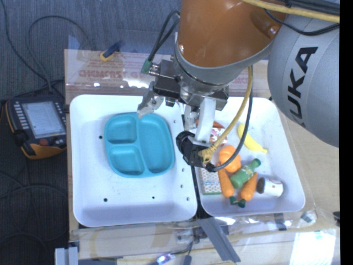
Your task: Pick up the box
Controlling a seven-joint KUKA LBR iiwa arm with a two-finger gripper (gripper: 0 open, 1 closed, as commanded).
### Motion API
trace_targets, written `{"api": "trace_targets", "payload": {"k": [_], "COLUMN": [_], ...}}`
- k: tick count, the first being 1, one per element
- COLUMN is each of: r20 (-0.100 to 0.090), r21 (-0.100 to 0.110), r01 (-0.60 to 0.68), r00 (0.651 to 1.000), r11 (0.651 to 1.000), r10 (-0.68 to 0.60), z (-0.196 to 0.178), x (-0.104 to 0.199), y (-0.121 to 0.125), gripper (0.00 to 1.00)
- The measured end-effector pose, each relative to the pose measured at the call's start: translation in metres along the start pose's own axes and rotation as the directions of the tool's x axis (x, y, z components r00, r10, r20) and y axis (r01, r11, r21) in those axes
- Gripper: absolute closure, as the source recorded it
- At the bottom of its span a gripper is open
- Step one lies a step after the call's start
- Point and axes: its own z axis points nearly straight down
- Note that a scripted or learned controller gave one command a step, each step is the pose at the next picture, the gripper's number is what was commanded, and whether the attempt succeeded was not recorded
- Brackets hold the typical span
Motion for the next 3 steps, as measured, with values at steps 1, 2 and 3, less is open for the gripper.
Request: {"api": "trace_targets", "payload": {"k": [1, 2, 3], "r20": [0.000, 0.004, -0.001], "r21": [0.000, 0.000, -0.001], "r01": [-0.040, -0.042, 0.042], "r00": [0.999, 0.999, 0.999], "r11": [0.999, 0.999, 0.999], "r10": [0.040, 0.042, -0.042], "z": [0.000, -0.009, 0.000], "x": [-0.064, -0.064, -0.074], "y": [0.016, 0.018, 0.019], "gripper": [0.00, 1.00, 1.00]}}
